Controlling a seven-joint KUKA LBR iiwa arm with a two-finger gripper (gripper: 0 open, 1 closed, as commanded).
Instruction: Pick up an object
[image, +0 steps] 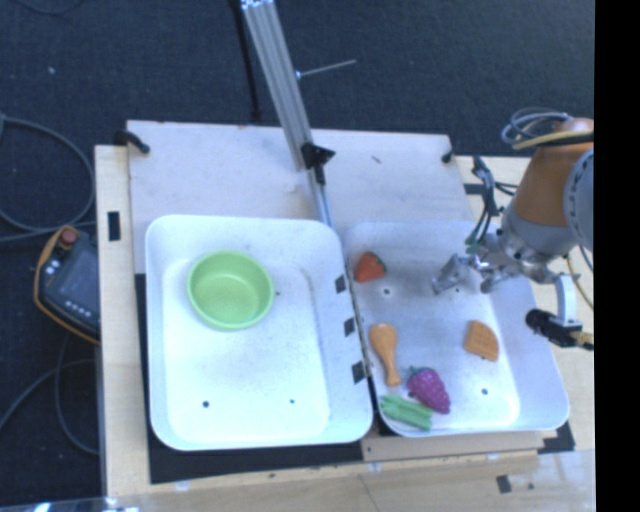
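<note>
I can read no brand, label or writing anywhere from my seat; the handheld pendant (68, 283) left of the surface (225, 160) has a dark screen in an orange-edged case, but nothing on it is legible.

The left bin (250, 405) is smooth white plastic with rounded corners, lightly speckled, and carries a round, glossy light-green bowl (231, 289) in its upper-left part. The right bin (520, 400) is the same shallow white shape and holds the toy foods: a red-orange strawberry with a green cap (370, 266) near its upper-left corner, a tan drumstick (385, 351) with a bulbous top just inside the left wall, a bumpy purple grape bunch (428, 389) below and right of it, a green ridged vegetable (406, 411) lying over the front rim (I cannot name it more closely), and an orange wedge-like piece (481, 340) to the right, apart from the rest.

The gripper (452, 275) hangs over the right bin's upper middle, grey metal, with nothing between its fingers; whether they are spread or pressed together I cannot tell. A slanted aluminium post (285, 85) rises behind the bins.
</note>
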